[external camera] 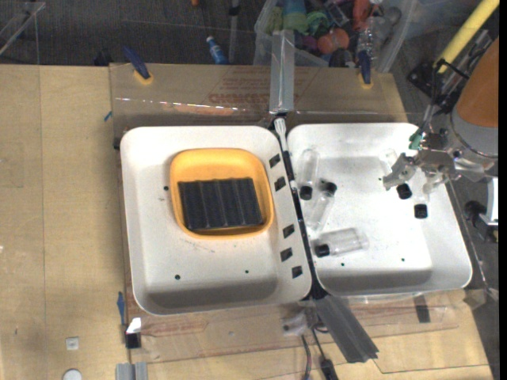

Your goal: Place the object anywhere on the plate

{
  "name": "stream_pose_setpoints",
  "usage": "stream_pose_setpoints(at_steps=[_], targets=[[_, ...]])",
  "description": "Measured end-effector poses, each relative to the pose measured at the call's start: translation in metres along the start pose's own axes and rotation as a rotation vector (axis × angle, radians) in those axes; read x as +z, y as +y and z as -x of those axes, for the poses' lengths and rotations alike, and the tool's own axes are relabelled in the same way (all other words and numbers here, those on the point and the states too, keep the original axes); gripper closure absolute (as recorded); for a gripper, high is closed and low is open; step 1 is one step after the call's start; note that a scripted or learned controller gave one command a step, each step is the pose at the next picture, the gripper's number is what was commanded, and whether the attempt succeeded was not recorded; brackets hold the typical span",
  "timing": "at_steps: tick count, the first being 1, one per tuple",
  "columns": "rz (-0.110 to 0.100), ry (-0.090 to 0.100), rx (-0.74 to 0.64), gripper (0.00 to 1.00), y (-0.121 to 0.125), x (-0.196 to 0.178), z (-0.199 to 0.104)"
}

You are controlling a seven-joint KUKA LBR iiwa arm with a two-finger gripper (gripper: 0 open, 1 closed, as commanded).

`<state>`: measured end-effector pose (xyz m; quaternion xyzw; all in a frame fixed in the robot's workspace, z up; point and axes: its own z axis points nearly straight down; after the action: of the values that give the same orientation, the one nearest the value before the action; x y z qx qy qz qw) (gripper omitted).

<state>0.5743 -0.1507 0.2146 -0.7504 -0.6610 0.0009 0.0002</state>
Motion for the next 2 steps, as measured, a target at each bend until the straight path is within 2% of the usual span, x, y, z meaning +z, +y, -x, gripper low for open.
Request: stream_pose_setpoints(at_steps=[1, 2], targets=[[0.001, 0.001, -0.013, 1.0, 0.056, 0.003, -0.024], [0.003, 0.0, -0.105, 1.0, 0.088, 0.011, -0.044]])
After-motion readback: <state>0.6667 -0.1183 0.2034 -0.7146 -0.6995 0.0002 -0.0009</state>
